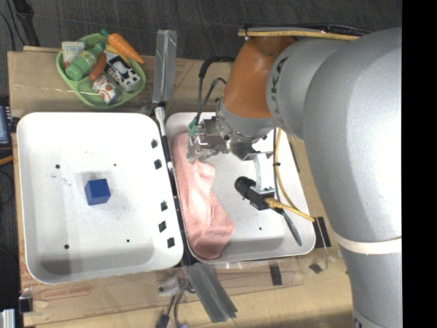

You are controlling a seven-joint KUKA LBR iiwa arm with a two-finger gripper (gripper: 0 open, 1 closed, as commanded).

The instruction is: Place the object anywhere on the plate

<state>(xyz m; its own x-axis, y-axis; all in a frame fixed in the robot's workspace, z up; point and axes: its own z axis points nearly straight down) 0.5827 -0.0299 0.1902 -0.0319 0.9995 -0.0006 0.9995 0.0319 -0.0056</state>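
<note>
Reads as pick step, nothing placed yet. Seeing gripper (200,144) low at far-left corner of right bin (280,241), right at far end of pink cloth (203,207); touching or just above, cannot tell. Cannot tell pincer opening either.

Taking the cloth as the task's thing: crumpled along the bin's left wall, from far-left corner down to near edge, near end bunched against near wall.

Next: confirm a real grip on the cloth, lift straight up, high enough to clear the wall with the hanging end, then carry.

Drop target unclear. Closest to a plate: green bowl (101,74) on bench beyond far edge of left bin (41,251), already full of toy food. Worth checking before committing.

Blue cube (97,190) alone in left bin, left of centre, well apart from cloth.

Room: tight against the wall between bins, with cloth hugging it. Open floor toward right bin's middle, left bin floor mostly bare. Likely risk: limp cloth dragging over the rim or slipping out mid-carry.
</note>
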